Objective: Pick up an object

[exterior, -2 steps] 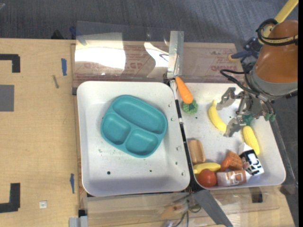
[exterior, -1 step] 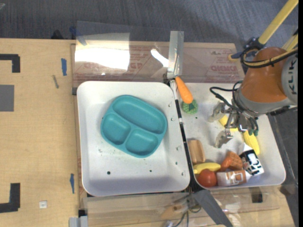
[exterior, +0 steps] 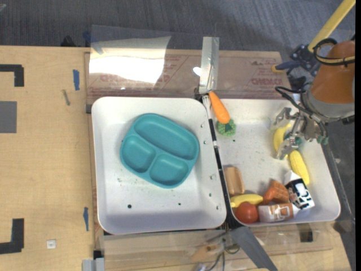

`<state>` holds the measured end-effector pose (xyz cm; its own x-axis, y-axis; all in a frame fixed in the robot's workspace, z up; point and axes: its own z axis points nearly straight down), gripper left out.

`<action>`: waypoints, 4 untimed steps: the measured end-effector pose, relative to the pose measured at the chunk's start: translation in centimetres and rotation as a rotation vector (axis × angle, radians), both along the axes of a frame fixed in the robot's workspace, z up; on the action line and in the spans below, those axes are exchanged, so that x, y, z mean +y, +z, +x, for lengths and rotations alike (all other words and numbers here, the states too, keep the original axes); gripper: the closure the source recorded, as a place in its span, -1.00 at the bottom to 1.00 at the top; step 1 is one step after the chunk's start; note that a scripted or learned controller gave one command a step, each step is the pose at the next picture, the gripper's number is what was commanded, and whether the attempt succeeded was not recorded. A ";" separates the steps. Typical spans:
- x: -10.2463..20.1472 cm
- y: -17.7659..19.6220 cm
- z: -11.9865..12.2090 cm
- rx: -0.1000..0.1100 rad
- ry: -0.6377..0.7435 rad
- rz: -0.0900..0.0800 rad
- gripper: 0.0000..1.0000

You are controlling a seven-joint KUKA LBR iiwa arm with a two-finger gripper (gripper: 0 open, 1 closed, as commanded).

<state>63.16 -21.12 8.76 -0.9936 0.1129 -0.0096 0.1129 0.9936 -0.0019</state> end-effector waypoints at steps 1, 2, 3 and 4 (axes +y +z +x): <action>5.9 0.1 0.1 0.001 0.038 0.004 -1.00; 5.8 1.6 0.5 -0.014 0.036 -0.001 1.00; 11.7 12.8 -2.1 -0.011 0.071 0.001 1.00; 11.6 13.4 -2.1 -0.009 0.070 0.002 1.00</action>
